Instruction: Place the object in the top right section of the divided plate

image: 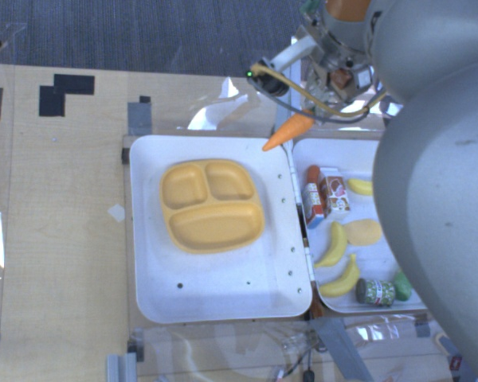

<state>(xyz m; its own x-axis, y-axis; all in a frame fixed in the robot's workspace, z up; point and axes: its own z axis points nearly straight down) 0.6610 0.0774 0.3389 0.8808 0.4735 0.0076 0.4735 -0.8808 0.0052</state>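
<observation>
A yellow divided plate (213, 205) lies in the left white bin (223, 293), with two small sections at its far side and one wide section at the near side. Its top right section (229, 180) holds nothing. An orange carrot (287, 133) hangs tilted over the wall between the two bins, pointed tip down-left and thick end up at my gripper (315, 114). The gripper is shut on that thick end. It sits up and to the right of the plate, beyond the bin's far right corner.
The right bin (344, 305) holds bananas (332, 245), a red bottle (313, 189), a red-and-white packet (335, 193), a pale yellow piece (364, 231) and a green can (376, 291). My grey arm (438, 173) covers the right side of that bin.
</observation>
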